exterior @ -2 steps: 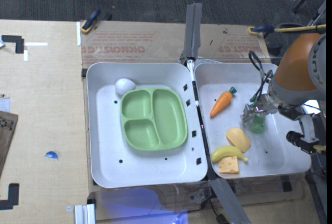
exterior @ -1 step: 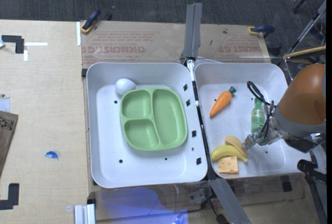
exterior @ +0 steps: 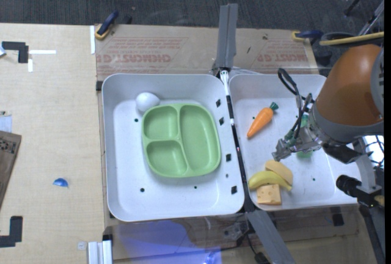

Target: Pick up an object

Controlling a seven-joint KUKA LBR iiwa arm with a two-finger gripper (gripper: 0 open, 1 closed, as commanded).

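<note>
the gripper (exterior: 292, 148) is positioned low inside the right bin (exterior: 317, 192), its metal fingers hanging over the bin floor between the carrot (exterior: 261, 121) and the banana (exterior: 275, 175). whether the fingers are spread or closed cannot be told at this angle; the linkage is small and partly masked by the wrist above it. nothing is visibly clamped between them. a small green item (exterior: 303, 153) lies just beside the fingertips, too small to identify. candidate objects in the right bin: the carrot, lying at a slant in the upper middle of the bin; the banana, toward the lower left corner; and a cheese wedge (exterior: 269, 195) touching the banana on its near side. all three rest on the bin floor, apart from the gripper. the left bin (exterior: 122, 183) carries a green divided plate (exterior: 181, 139) with a white ball (exterior: 146, 100) at the plate's upper left corner, touching or nearly touching its rim. assessment: the pick is not accomplished. the arm is down at working height, so the approach appears largely complete, but no object is seen to be lifted. remaining, by judgement: secure a grip on one object, most likely the banana or the green item nearest the fingers, then raise it clear of the bin.
</note>
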